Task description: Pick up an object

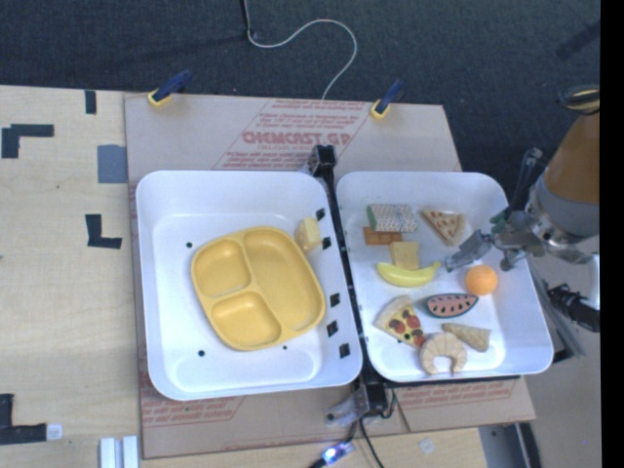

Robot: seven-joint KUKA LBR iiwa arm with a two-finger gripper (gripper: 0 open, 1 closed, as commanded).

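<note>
My gripper (487, 257) hangs over the right side of the right bin (409, 179), its two fingers spread open with nothing between them. An orange ball (480, 281) lies just in front of the fingertips, on the bin floor. Several other toy foods lie in this bin: a banana (407, 275) with a cheese block (405, 253) behind it, a watermelon slice (451, 305), a pizza slice (401, 320), a croissant (442, 352), a bread wedge (468, 335), a toast triangle (445, 224) and a checked cracker (390, 217).
The left bin (175, 203) holds a yellow divided plate (256, 286) and a small pale yellow piece (309, 232) near the wall between the bins. Both bins rest on a cardboard sheet (283, 135) held by two clamps. A white cable (292, 32) loops behind.
</note>
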